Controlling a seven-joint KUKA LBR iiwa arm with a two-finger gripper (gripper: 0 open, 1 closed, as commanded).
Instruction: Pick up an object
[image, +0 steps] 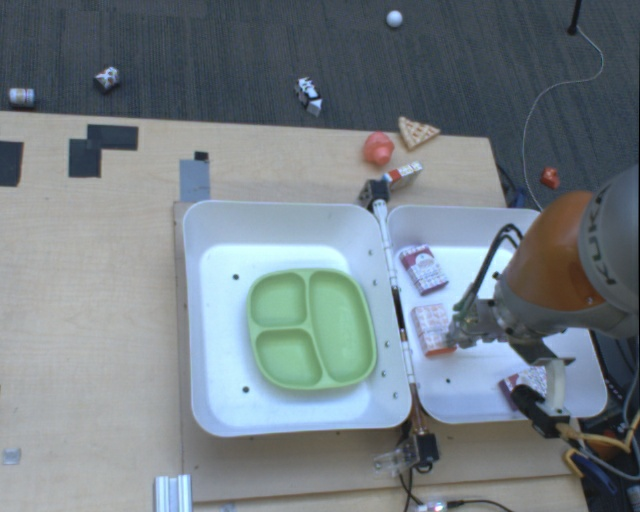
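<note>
My hand (462, 334) sits low in the right bin (470, 400), near its left wall, right at the lower edge of a small red-and-white packet (432, 326). I cannot tell how the hand is set; cabling and the wrist body cover it. Nothing shows as held.

The packet lies flat, close to the divider between the bins. A second packet (423, 268) of the same kind lies just beyond it toward the far edge of the worktop, apart from the first. A third small item (527, 381) lies at the bin's near-right corner, partly under the arm.

My judgement: the near packet is the target. A flat, thin thing needs a straight drop and a square, centred close, else it slides out.

Left bin (215, 300) holds a green divided plate (310, 328), well apart. Risk: nudging the packet against the left wall.
</note>
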